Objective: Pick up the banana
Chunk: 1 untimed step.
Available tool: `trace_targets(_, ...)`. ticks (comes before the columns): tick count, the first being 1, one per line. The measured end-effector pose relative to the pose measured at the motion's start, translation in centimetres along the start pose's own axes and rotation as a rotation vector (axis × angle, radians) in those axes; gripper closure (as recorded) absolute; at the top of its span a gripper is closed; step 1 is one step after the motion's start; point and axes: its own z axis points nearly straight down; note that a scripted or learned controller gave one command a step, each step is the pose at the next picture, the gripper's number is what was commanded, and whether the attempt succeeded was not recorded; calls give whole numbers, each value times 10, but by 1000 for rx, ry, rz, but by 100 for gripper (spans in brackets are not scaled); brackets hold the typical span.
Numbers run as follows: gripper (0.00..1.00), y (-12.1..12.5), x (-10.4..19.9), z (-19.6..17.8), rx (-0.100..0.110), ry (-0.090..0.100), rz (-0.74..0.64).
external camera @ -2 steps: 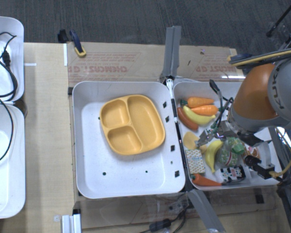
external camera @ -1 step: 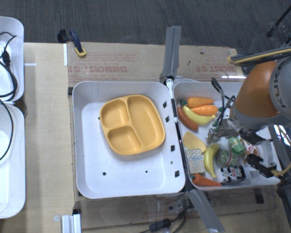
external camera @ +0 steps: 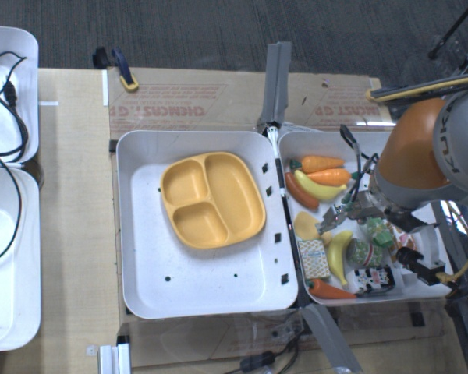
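On wood bench w/ cardboard (external camera: 218, 100), gripper (external camera: 337, 216) hangs near banana (external camera: 339, 255); fingers' state unclear.

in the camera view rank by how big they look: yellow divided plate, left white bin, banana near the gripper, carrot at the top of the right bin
1. left white bin
2. yellow divided plate
3. banana and carrot: they look alike in size, so I won't rank them.
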Motion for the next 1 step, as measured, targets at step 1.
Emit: trace_targets(1,0,-53,12,7,-9,-3,-35)
